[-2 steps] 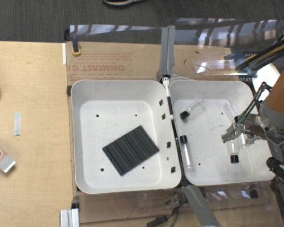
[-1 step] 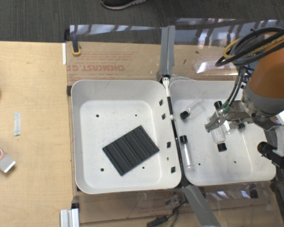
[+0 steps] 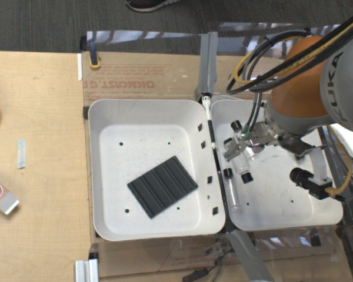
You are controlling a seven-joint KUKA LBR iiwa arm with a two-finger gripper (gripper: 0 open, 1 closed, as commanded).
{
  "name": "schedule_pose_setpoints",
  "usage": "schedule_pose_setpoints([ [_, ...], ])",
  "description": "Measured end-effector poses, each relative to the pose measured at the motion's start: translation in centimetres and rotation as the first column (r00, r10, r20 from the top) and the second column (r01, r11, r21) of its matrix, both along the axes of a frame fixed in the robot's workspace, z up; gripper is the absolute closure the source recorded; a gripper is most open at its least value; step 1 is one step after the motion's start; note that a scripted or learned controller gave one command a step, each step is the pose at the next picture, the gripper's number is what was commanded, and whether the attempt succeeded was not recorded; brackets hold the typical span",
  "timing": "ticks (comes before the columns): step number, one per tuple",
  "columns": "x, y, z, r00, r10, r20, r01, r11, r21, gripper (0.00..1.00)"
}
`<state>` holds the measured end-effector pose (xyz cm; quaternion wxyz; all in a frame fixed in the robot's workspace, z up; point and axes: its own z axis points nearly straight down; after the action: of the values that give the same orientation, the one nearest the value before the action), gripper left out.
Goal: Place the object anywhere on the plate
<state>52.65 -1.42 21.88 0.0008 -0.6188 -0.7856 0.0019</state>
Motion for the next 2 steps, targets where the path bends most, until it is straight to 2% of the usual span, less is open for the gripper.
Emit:
schedule_pose_setpoints([
  [1, -0.3, 5.1, -0.1, 0.929, 0.37, 0.0, -0.37, 0.929, 0.002, 1.0],
  [2, -4.1, 9.3, -2.9, 0.856, 0.517, -0.001, -0.517, 0.856, 0.003, 1.0],
])
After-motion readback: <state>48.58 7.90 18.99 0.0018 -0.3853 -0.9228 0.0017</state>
